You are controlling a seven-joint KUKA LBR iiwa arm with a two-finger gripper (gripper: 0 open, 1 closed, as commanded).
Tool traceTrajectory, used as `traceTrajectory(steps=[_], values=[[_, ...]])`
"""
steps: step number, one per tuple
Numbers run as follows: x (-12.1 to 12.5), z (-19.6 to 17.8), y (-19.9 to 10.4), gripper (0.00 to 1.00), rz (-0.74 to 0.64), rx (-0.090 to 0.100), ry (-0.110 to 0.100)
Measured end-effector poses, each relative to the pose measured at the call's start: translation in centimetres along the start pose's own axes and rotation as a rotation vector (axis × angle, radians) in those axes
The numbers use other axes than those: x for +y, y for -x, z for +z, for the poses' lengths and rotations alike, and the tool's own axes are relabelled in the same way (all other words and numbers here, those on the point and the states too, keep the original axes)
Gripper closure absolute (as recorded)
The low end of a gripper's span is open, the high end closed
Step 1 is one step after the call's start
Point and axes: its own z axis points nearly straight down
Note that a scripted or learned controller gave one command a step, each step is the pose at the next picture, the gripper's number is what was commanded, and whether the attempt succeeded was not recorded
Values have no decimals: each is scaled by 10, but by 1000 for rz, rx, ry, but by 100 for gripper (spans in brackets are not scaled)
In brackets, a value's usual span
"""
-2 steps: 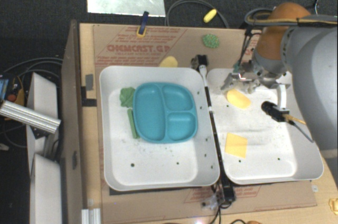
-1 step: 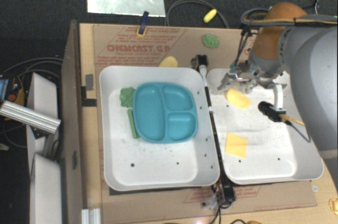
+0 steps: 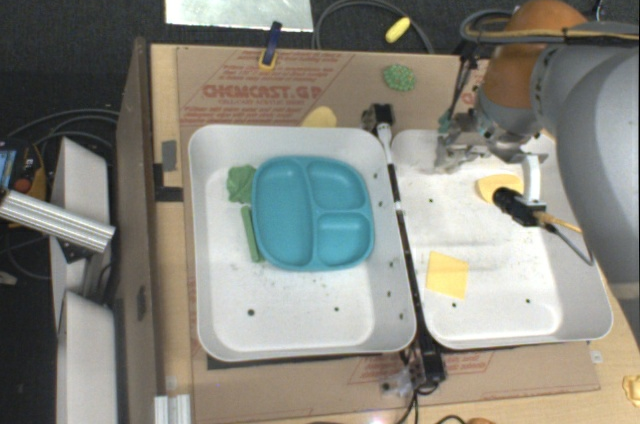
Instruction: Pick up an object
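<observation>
Overhead, two white bins sit side by side, the left bin (image 3: 215,312) and the right bin (image 3: 560,312). One teal divided tray (image 3: 310,212) fills much of the left bin, with one green leafy piece (image 3: 240,182) tucked at its left edge. The right bin holds one yellow square block (image 3: 447,274) (flat, pale, sharp-cornered) near the front, and one rounder yellow piece (image 3: 497,187) farther back. The gripper (image 3: 462,152) is low over the right bin's back left corner, well apart from the block; whether its fingers are parted or closed I cannot tell.
</observation>
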Motion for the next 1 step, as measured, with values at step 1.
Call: traceTrajectory(steps=[1], values=[[-12,-102,52,100,12,-2,5]])
